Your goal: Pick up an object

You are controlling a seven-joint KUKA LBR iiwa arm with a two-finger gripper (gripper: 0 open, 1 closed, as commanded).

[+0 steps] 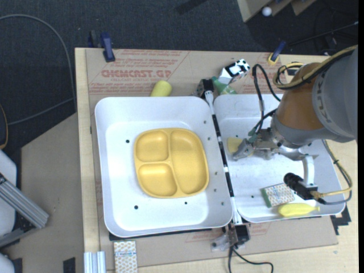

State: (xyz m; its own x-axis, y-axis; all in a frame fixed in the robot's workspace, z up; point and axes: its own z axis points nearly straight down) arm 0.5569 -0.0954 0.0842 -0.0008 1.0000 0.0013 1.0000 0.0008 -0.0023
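1. Arm [318, 104], grey with orange band, reaches over the right bin [250, 110].
2. Yellow divided plate [170, 162] lies centred in the left bin [114, 124].
3. Gripper [243, 150] sits low beside a small yellow object [232, 144], possibly touching; whether it grips cannot be told.
4. Yellow banana-like piece [296, 210] and patterned packet [277, 195] lie at the right bin's near edge.

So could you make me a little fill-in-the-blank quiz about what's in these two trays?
1. The divided plate in the left bin is ___ in colour.
2. That plate has ___ compartments.
3. The pincer hovers over the ___ bin.
4. The banana lies in the ___ bin.

Missing words: yellow; three; right; right
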